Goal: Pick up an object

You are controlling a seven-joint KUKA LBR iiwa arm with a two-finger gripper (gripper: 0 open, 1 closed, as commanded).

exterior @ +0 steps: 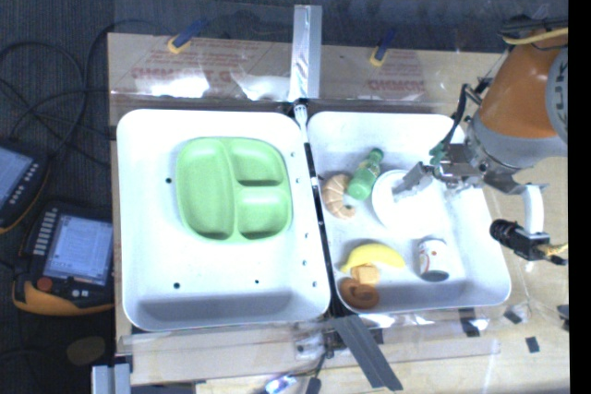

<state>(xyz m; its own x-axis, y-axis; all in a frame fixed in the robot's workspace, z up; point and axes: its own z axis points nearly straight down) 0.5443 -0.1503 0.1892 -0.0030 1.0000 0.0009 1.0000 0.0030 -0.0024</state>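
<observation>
My gripper (413, 183) hangs over the right bin (480, 291), just above a white round dish (392, 203). Left of it a green bottle (367, 173) lies tilted, touching a tan bagel-like roll (337, 195). Nearer the front lie a yellow banana (377, 255), a brown piece (359, 292) beside a small orange block (367, 273), and a small can (431, 257) on its side. I see nothing held in the gripper.
The left bin (148, 291) holds a green divided tray (234, 186). A ridge (314, 208) separates the two bins. The arm's orange band (522, 97) sits over the right bin's far right corner. Tablets and cables lie off the bench to the left.
</observation>
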